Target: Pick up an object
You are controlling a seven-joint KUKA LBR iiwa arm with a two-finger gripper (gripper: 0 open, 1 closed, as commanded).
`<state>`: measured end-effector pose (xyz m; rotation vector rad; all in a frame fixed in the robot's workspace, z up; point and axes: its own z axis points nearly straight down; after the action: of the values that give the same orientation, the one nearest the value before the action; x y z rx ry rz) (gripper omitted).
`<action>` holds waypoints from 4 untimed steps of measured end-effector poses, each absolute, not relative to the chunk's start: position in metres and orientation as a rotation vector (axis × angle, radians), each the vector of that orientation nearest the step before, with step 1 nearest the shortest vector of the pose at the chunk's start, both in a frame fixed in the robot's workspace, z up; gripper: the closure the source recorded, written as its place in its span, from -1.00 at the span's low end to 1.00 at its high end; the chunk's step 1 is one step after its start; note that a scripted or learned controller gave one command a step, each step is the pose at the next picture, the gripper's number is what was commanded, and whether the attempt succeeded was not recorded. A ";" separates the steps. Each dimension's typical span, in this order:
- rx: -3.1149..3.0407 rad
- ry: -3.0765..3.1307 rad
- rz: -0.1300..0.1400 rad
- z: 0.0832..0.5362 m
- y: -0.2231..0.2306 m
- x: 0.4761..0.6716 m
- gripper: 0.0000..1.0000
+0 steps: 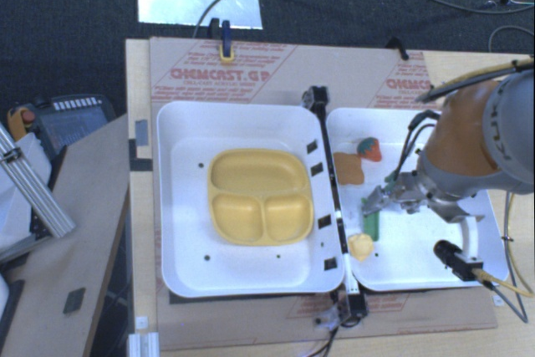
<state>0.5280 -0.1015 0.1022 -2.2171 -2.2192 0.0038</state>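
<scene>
**A:** Do you see where the claw (374, 202) is now? It hangs low in the right bin (418, 267), close to the divider between the two bins.

**B:** Yes. It is just above the green piece (371, 224), maybe touching its far end. But are the fingers open or closed? From here I cannot tell; the metal parts are too small and blurred.

**A:** I cannot tell either, and I see nothing held between them. So the green piece lies on the bin floor, near the left wall, with the yellow piece (360, 246) just beside it on the near side.

**B:** And further away there is the orange piece (349, 169), flat, and the small red and green one (369, 149) next to it. In the left bin (180, 180) lies the yellow tray (255, 196) with three compartments.

**A:** How will the green one handle, do you think?

**B:** I guess it is toy food from plastic: light, stiff and a little slippery. It is long and narrow, so I would take it across the short side, at the middle, so it does not swing.

**A:** The yellow neighbour is very close. A finger may push it.

**B:** True. And the bin wall is near on the left, so there is little room on that side.
</scene>
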 end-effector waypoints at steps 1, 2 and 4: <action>-2.219 -2.222 0.000 0.084 -0.101 0.528 -1.00; -2.221 -2.224 -0.003 0.095 -0.101 0.529 1.00; -2.222 -2.229 -0.005 0.204 -0.107 0.517 1.00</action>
<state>0.5175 -0.1068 0.2039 -2.2217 -2.2292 -0.0054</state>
